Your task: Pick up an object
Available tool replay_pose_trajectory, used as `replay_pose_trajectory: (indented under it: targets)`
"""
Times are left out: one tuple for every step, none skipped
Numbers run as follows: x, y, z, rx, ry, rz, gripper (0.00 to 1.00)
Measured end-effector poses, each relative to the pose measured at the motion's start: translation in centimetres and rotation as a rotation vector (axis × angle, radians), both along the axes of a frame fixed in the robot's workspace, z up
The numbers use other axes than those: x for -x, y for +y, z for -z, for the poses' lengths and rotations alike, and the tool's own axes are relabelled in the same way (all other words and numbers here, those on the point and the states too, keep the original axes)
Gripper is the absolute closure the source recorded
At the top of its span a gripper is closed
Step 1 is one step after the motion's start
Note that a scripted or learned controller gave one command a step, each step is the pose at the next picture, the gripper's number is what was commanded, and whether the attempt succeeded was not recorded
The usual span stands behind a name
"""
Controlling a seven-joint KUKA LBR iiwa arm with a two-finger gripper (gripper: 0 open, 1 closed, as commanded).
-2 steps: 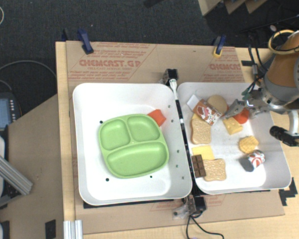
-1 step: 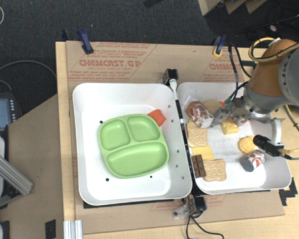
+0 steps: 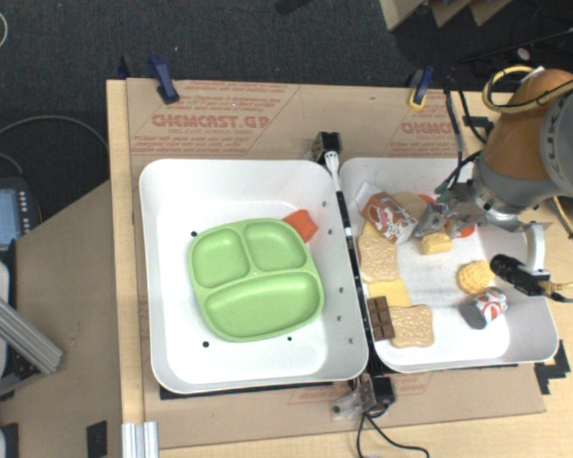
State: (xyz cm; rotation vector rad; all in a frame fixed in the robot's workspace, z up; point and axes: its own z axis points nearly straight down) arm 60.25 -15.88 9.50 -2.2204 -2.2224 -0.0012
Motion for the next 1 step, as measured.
replay_pose_trajectory:
  targets:
    - [1.27, 8.05, -9.48, 0.000, -0.006, -0.006, 1.00]
